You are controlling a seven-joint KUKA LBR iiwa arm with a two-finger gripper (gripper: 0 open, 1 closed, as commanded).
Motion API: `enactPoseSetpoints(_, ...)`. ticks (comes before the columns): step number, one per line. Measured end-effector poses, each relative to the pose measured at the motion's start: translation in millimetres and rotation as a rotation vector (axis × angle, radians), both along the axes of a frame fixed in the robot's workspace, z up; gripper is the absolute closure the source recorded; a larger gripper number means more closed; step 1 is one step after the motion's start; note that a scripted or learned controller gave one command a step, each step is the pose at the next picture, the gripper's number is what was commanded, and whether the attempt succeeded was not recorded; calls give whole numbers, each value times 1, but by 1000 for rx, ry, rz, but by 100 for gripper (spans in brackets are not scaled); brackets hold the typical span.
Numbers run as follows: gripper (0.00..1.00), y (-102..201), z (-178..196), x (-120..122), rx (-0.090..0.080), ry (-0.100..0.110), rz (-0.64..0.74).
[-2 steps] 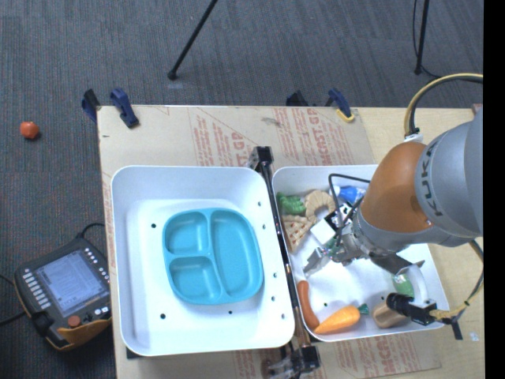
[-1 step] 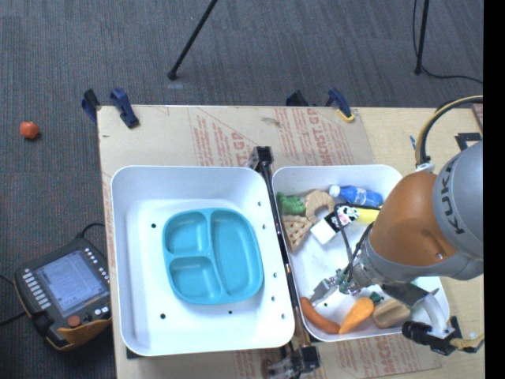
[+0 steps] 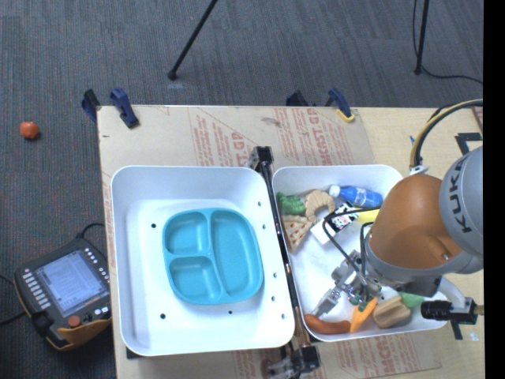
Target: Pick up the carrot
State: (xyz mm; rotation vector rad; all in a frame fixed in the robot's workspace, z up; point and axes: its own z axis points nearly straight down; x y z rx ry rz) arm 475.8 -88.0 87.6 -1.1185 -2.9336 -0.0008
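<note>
Two white bins (image 3: 130, 212) sit on a clamped cardboard bench (image 3: 205, 133) over grey carpet (image 3: 79, 38); jaws' state unclear.

A robotics lab, judging by grey carpet floor (image 3: 63, 46), tripod legs (image 3: 197, 30), a teach pendant (image 3: 67, 290) on the floor, and a cardboard-covered bench (image 3: 205, 133) held with clamps (image 3: 122, 107).
</note>
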Motion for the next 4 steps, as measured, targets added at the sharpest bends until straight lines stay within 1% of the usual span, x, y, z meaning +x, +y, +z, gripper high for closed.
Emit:
enactPoseSetpoints(1, 0, -80, 0, 0, 0, -2, 163)
enactPoseSetpoints(2, 0, -62, 0, 12, -1, 0, -253)
enactPoseSetpoints(3, 0, -19, -1, -1, 0, 4, -534)
enactPoseSetpoints(4, 100, -19, 9, -1, 0, 5, -538)
